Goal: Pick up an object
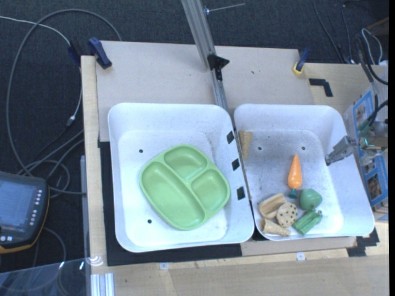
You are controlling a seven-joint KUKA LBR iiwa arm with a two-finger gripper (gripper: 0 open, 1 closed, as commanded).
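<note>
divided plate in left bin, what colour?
Light green; the divided plate shows clearly in the camera view.

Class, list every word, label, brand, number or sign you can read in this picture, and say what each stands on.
None can be read.
Printed blue-and-white sheets at the right edge: print too small and blurred.
Pendant screen at the left: lit, nothing readable.
Green divided plate, both bins, toy food: no markings visible.
</note>
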